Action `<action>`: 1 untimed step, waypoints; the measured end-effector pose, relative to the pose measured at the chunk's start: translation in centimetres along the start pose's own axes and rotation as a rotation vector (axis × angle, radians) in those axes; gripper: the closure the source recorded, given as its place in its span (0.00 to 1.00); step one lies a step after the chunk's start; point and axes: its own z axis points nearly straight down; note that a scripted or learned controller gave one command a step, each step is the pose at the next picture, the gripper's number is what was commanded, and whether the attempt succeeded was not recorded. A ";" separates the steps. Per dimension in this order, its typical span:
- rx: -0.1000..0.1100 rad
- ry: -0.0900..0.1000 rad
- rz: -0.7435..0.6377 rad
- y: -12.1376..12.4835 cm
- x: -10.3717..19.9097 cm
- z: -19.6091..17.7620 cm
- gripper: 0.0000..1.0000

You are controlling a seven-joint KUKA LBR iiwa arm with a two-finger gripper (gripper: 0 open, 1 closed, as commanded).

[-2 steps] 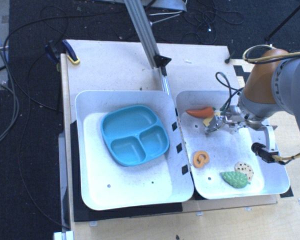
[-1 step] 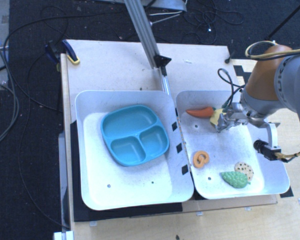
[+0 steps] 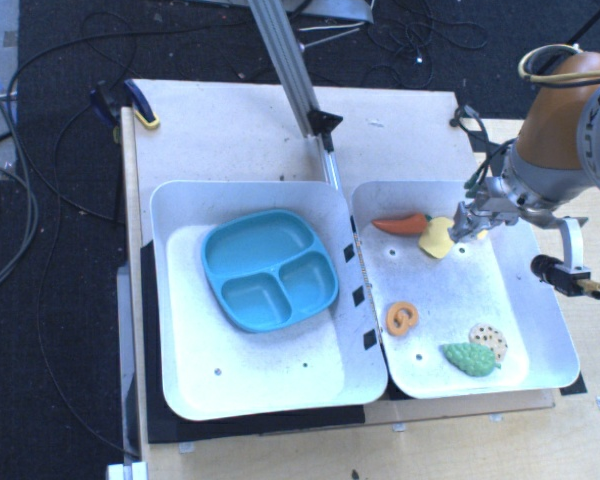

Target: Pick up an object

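The yellow toy (image 3: 436,238), a small pale lump that may be a pear or a lemon, lies at the far end of the right bin (image 3: 540,313), just beside the tip of an orange carrot (image 3: 401,225) and touching or nearly touching the claw (image 3: 467,223), which hangs at its right edge. Whether the claw is apart, together or clamped on the toy I cannot tell; the wrist hides that. Judging from this, the grasp is only being set up, and to do it well the claw should sit squarely over the toy's middle, not its rim, so a rounded piece does not squirt sideways into the carrot. A straight descent and a slow lift would suit. Well apart, nearer the camera, lie a pretzel (image 3: 402,318), a cookie (image 3: 489,339) and a green leafy piece (image 3: 469,358); the left bin (image 3: 180,368) holds a blue divided plate (image 3: 270,269).
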 end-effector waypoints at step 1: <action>0.000 0.000 0.000 0.2 0.0 -5.4 1.00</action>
